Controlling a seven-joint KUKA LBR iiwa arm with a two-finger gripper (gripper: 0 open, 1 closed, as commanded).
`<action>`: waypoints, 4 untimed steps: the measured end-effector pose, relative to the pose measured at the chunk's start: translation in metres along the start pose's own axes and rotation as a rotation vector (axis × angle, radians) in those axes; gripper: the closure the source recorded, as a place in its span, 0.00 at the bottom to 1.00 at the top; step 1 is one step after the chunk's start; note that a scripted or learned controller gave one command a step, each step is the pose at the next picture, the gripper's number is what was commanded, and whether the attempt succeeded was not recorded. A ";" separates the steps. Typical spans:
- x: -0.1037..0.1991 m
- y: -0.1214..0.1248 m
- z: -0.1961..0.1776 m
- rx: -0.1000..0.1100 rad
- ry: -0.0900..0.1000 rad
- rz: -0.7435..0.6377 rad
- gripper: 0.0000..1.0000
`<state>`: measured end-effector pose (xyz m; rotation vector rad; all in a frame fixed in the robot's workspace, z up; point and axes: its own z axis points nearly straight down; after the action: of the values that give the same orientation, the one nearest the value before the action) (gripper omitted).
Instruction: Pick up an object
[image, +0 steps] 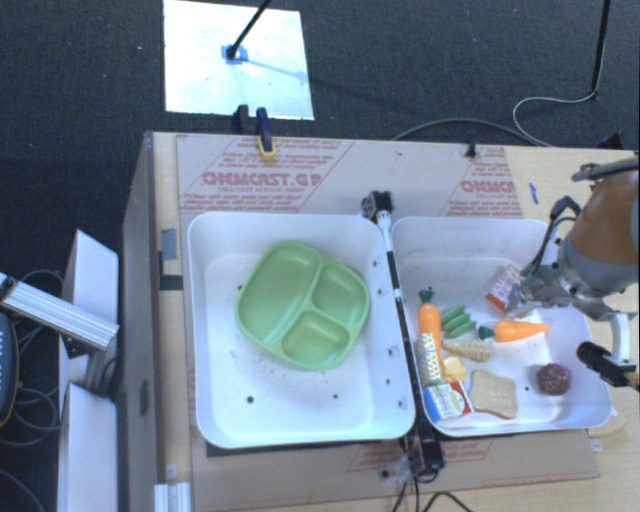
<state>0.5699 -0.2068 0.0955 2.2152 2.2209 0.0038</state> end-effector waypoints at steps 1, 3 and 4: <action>0.000 0.000 0.000 0.000 0.000 0.000 0.00; 0.001 0.001 -0.011 -0.002 0.001 -0.002 0.00; 0.027 0.094 0.005 -0.012 -0.003 -0.003 0.00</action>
<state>0.6637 -0.1793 0.0908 2.2036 2.2166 0.0138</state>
